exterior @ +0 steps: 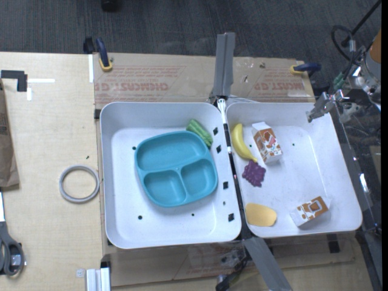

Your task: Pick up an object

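Note:
The right bin (315,156) holds a yellow banana (240,143), a white and red carton (267,143), a purple grape bunch (254,173), a yellow-orange oval piece (261,214) and a small brown and white carton (312,211). In the left bin (118,162) lies a blue divided plate (176,167) with a green item (200,132) at its far right corner. My gripper (317,110) hangs over the right bin's far right corner, well apart from all the objects. I see nothing held in it.
A grey tape ring (79,183) and scissors (9,256) lie on the bench left of the bins. A grey divider post (224,65) rises behind the bins. Cables and arm hardware (364,77) crowd the far right.

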Controlling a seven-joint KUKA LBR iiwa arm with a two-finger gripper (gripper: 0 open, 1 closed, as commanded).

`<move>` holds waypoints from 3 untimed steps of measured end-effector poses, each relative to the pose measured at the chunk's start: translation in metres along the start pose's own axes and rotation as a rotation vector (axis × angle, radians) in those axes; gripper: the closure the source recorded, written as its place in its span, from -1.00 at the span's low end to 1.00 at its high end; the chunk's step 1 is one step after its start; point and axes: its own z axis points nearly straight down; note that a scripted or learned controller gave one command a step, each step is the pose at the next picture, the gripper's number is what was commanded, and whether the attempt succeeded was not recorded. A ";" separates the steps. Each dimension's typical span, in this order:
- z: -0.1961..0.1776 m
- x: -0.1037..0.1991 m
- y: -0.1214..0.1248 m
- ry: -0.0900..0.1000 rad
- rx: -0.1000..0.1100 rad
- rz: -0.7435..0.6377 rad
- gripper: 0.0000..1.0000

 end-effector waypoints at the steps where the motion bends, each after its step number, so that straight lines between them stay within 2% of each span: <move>1: 0.081 0.071 0.016 0.001 0.002 0.175 -1.00; 2: 0.167 0.085 0.051 0.000 -0.001 0.344 -1.00; 3: 0.168 0.092 0.014 0.000 0.001 0.377 -1.00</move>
